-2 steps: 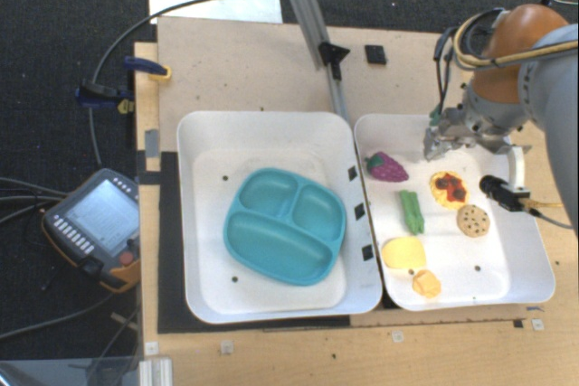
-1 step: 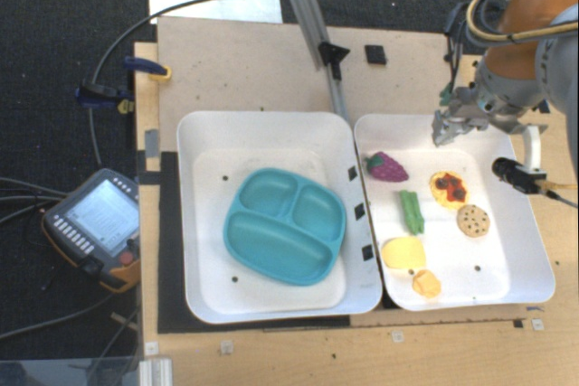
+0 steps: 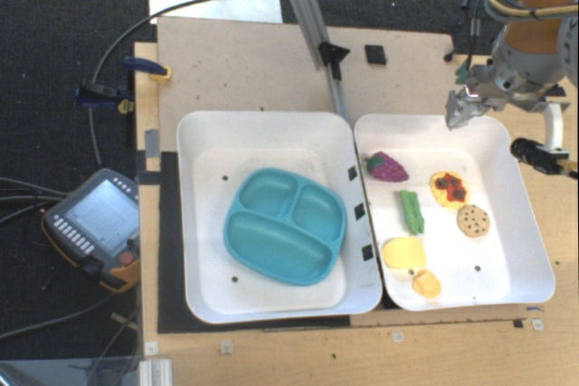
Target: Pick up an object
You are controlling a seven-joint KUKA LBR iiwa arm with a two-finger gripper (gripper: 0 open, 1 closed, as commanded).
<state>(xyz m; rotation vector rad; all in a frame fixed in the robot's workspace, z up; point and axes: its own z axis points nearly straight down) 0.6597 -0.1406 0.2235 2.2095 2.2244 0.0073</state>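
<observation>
Six food pieces in right bin (image 3: 520, 194), nearest first: small orange piece (image 3: 426, 284), yellow piece (image 3: 403, 253), cookie (image 3: 472, 220), green piece (image 3: 412, 211), pizza slice (image 3: 449, 188), purple grapes (image 3: 386, 165). Left bin (image 3: 194, 194) holds teal divided tray (image 3: 285, 226). My gripper (image 3: 460, 111) hangs above right bin's far rim, nothing between fingers; cannot tell how wide they stand.

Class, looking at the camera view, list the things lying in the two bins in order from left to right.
Blue tray → purple grapes → green vegetable → pizza slice → cookie. The two yellow pieces near the front overlap the vegetable's span, so I leave them out.
</observation>
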